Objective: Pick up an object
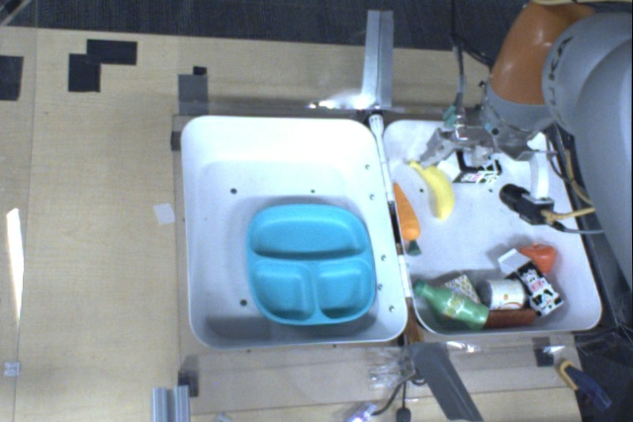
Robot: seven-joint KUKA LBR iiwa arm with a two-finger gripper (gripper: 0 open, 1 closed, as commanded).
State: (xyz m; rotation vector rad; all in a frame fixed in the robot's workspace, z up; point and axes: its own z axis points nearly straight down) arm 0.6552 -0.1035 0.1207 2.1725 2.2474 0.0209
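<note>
In the right bin [584,311], a yellow banana [438,190] lies near the back left, and an orange carrot [406,215] rests along the left wall. My gripper [458,151] hangs at the back of this bin, just above and behind the banana's upper end. Its fingers stand apart, with nothing between them. A small black-and-white object [486,177] sits right under the gripper's right side. The grey arm with its orange band [529,40] comes in from the upper right.
Along the right bin's front lie a green bottle [450,302], a white can [505,294], a red item [539,257] and a black-and-white patterned piece [542,292]. A black cable plug [524,203] hangs by the arm. The left bin [213,173] holds a blue divided tray [311,262].
</note>
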